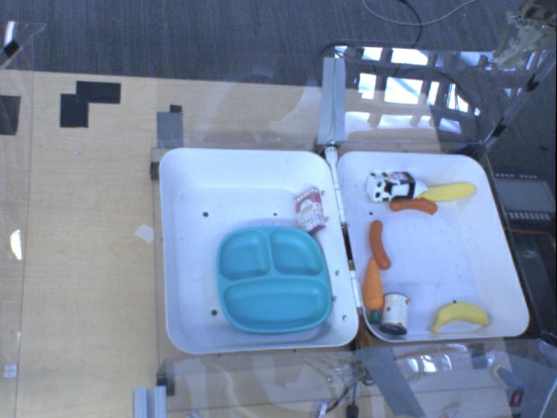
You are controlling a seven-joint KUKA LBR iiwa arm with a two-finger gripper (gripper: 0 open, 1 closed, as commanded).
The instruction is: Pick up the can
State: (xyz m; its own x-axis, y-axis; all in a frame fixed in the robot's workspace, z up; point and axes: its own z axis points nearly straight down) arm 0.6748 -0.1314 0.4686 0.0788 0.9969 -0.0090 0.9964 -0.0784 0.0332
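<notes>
Wooden bench (87, 233) under dark carpet, two white bins side by side. From my seat nothing is done yet: the can (395, 312) lies in the right bin (487, 251), near its front edge, just beside the carrot (373, 287), ungrasped. Whole pick remains, I judge. I cannot tell the gripper's state. Count: one can, two bananas, two sausages, one carrot, one cow toy (390, 185) on the right; one blue tray (273, 280) and one red packet (310, 210) in the left bin (187, 233).
</notes>
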